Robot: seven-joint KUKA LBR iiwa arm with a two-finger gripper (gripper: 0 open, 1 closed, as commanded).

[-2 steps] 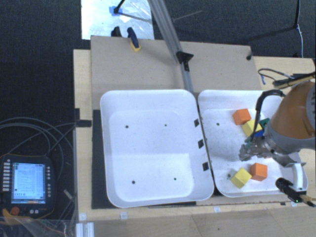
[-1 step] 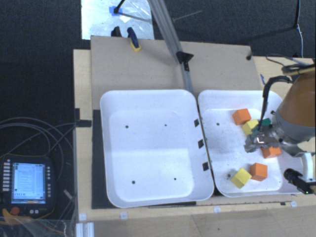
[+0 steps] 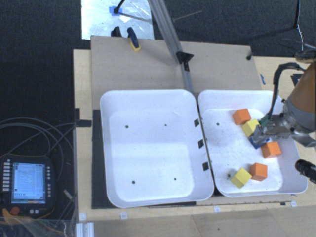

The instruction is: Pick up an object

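The right bin (image 3: 222, 181) holds several small blocks: an orange block (image 3: 241, 116) at the back, a yellow block (image 3: 250, 127) just below it, an orange block (image 3: 271, 149) further right, and an orange block (image 3: 258, 171) beside a yellow block (image 3: 241, 177) near the front. A blue block (image 3: 257, 141) lies partly hidden under the gripper. My gripper (image 3: 262, 134) reaches in from the right and sits low over the blue block, between the yellow block and the orange one. The wrist hides the fingers.
The left bin (image 3: 148, 107) stands next to the right one on a brown board. A grey pole (image 3: 168, 28) slants across the back. A teach pendant (image 3: 27, 184) with cables lies at the left, off the bench.
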